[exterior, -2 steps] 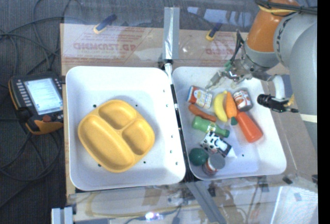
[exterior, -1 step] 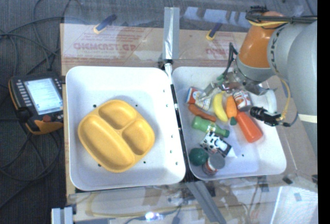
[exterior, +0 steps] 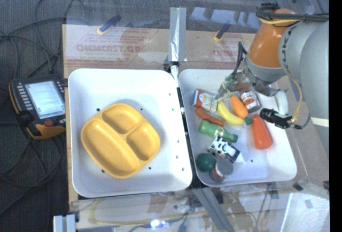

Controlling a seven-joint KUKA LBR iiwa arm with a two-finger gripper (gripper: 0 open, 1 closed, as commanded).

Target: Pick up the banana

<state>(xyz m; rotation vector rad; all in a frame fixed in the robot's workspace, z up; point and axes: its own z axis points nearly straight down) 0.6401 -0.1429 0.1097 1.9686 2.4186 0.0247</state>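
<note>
The yellow banana (exterior: 228,113) lies in the right bin (exterior: 278,169), near its middle, wedged between an orange carrot (exterior: 239,106) and a red chilli (exterior: 208,116). My gripper (exterior: 232,85) hangs over the bin's far part, just above and behind the banana, close to a small carton (exterior: 206,100) and a red-labelled can (exterior: 249,100). The grey wrist with its orange band (exterior: 267,52) hides much of the gripper. Nothing is seen held in it.
The right bin also holds a green bottle (exterior: 216,130), a second orange piece (exterior: 261,132), a black-and-white carton (exterior: 223,148), a dark green ball (exterior: 204,161) and a tin (exterior: 220,170). In the left bin (exterior: 85,84) sits a yellow divided plate (exterior: 121,139).
</note>
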